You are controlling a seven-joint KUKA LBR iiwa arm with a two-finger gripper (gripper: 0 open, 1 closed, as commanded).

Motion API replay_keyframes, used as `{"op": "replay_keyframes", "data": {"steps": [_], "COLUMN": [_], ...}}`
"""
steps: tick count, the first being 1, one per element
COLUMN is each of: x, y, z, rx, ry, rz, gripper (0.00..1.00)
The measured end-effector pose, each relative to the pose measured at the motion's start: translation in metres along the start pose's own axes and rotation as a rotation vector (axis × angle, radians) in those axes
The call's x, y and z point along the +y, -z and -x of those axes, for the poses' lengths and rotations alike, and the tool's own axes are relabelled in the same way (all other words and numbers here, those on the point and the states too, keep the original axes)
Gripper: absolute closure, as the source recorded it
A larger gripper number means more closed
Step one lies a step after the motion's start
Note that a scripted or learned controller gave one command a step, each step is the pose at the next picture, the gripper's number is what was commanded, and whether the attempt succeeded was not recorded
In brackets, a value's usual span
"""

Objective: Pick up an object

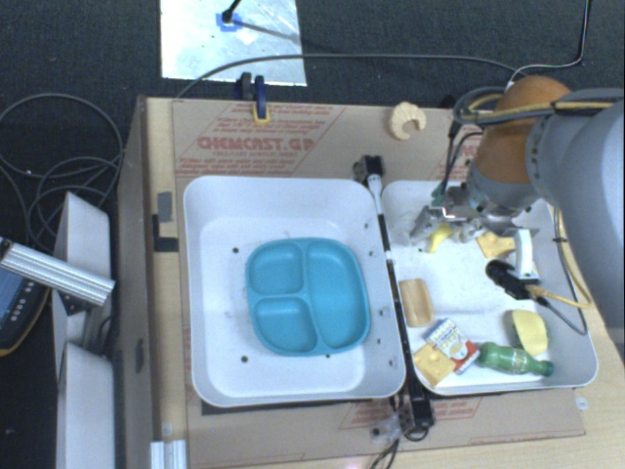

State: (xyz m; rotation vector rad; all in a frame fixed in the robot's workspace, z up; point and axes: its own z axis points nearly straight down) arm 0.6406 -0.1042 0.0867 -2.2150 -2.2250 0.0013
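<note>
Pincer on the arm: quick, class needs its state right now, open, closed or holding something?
Pincer: cannot be told; it sits low in the right bin, by a small yellow piece.

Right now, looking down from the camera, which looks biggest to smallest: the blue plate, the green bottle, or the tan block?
1. Blue plate, by far the largest.
2. Green bottle.
3. Tan block, only slightly smaller than the bottle.

Two bins side by side on a bench

The left bin [210, 291] holds a plate [307, 296] in its middle. The right bin [576, 355] holds a bottle [513, 360] at the front, a small box [448, 339] left of it, and a bread piece [417, 302] by the left wall. The gripper [451, 218] is over the back of it.
</note>
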Motion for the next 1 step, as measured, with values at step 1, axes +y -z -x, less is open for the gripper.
{"op": "replay_keyframes", "data": {"steps": [1], "x": [-0.0003], "y": [0.0112], "z": [0.0013], "rx": [0.000], "ry": [0.000], "rz": [-0.004], "gripper": [1.00]}}
